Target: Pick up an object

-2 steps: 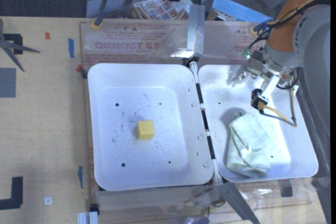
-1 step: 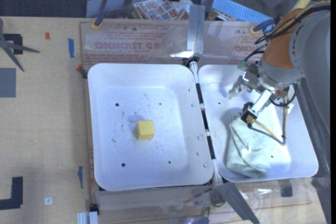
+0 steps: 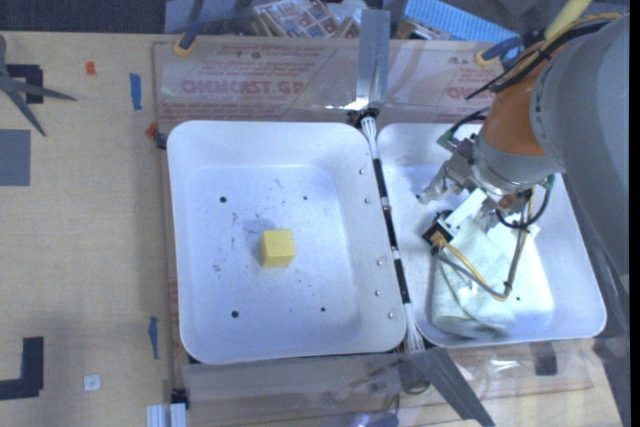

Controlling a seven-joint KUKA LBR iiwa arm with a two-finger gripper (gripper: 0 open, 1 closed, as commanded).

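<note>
Down at the front, closest to us, a pale rumpled lump lies in the near part of the right bin, close to that bin's front wall (what it actually is, I can't make out). It is the one loose thing visible in that bin.

Over in the left bin, the yellow cube sits on its own a little nearer than the middle of the floor, well apart from every wall. Dark scuffs and specks dot the white floor around it. The divider between the two bins lies between the cube and the arm.

The arm comes in from the right, big and grey, with its orange band showing just above the wrist. The end effector hangs over the far-left part of the right bin, near the divider and well apart from the pale lump. Whether it is open or closed, I cannot tell from this angle, and nothing shows in its grasp. It is nowhere near the yellow cube either.

The surface is light wood. Left of the bins, it carries a strip of blue tape, a small orange mark and a flat grey square at the left edge. Behind both bins stands a clear panel with red lettering.
</note>
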